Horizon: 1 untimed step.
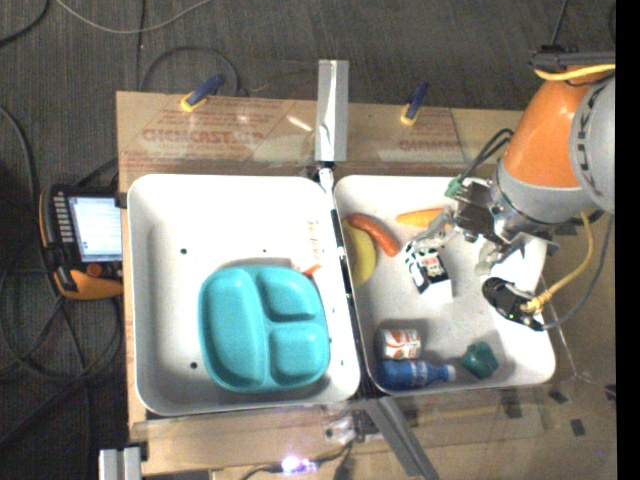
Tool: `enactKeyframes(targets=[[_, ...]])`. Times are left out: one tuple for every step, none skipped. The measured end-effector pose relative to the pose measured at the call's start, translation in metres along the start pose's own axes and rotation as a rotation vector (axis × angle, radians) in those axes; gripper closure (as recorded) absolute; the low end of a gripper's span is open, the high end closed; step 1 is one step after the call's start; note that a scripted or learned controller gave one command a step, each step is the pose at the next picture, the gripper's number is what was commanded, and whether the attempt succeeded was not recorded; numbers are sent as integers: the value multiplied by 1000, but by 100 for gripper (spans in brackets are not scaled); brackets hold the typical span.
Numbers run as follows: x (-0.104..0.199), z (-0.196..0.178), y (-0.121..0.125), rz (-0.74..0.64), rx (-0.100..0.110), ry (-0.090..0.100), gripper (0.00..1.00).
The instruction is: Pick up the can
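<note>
The can (401, 343), small and red and white, lies on its side near the front of the right bin (540, 363). It sits just behind a blue bottle (415, 373). My gripper (438, 234) hangs over the back half of the same bin, above and to the right of the can and well apart from it. Just below the gripper lies a small black-and-white box (429, 269). Nothing shows in the gripper.
In the right bin there are also an orange carrot (418, 215), a red sausage-shaped piece (372, 232), a yellow banana (363, 259) and a teal object (481, 358). A teal divided plate (265, 326) fills much of the left bin (160, 218). A cable loops by the arm (515, 303).
</note>
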<state>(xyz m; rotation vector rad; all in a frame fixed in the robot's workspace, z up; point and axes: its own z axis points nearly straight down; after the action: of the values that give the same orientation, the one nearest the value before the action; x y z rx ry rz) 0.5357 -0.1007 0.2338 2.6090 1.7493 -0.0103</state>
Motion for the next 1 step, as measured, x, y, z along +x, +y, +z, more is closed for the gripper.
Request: enactKeyframes(targets=[[-5,109,-13,73,4,4,0]])
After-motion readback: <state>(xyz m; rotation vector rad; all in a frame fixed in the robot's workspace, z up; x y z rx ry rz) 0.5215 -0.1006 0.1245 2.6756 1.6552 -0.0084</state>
